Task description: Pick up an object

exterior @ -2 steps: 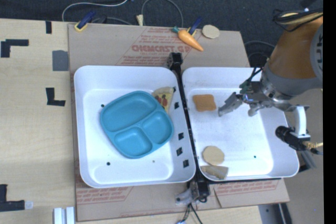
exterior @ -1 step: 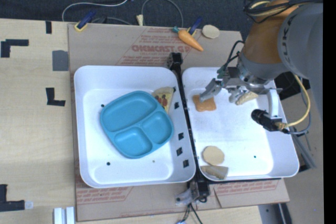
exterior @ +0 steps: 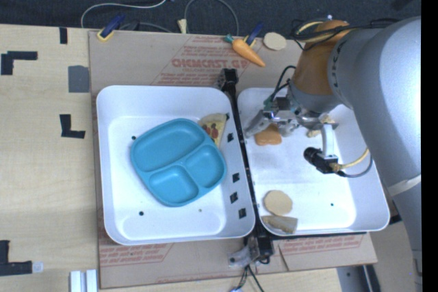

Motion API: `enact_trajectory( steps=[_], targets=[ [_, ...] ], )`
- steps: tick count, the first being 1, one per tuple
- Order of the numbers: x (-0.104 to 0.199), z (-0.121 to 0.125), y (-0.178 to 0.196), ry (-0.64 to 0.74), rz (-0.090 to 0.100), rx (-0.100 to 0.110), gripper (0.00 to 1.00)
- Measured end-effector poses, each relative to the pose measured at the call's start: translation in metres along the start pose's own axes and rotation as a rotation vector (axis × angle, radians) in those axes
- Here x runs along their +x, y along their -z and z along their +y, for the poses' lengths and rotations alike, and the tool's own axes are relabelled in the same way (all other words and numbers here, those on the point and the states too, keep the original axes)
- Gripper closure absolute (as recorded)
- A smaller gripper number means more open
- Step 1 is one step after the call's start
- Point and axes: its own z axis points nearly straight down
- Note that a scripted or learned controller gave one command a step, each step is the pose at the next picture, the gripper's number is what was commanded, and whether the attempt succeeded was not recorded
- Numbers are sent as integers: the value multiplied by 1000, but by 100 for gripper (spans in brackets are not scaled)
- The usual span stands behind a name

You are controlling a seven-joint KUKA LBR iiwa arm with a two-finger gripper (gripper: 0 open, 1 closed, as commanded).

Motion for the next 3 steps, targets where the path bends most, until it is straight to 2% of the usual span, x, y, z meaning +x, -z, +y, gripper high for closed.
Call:
enact_trajectory(
  steps=[1, 2, 3],
  targets=[
    [-6, 1, 19, -4, -8, -6, 100],
    [-20, -31, 25, -4, 3, 7, 100],
    [-19, -30, 25, -2, 3, 5, 0]
  ],
)
